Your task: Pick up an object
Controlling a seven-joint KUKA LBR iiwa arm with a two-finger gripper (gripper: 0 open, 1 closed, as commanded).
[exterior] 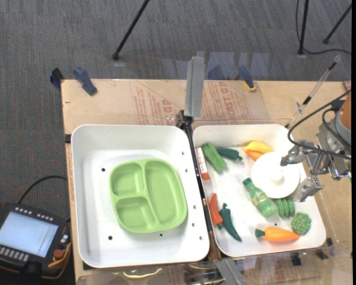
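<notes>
Fixed overhead slant on both bins (83,159)

Two white bins: left bin (83,159) holds a light green divided plate (148,194); right bin (225,251) holds a white round plate (275,175), a green bottle (259,198) with a pale label, a ridged dark green gourd (213,157), a yellow-and-orange piece (257,149), an orange carrot (280,234) with green top, a bumpy green ball (301,223), a dark green pepper (229,222) and an orange-red stick (215,210). Desk (136,100): tan with red printed lettering. Floor (47,28): grey carpet.
</notes>
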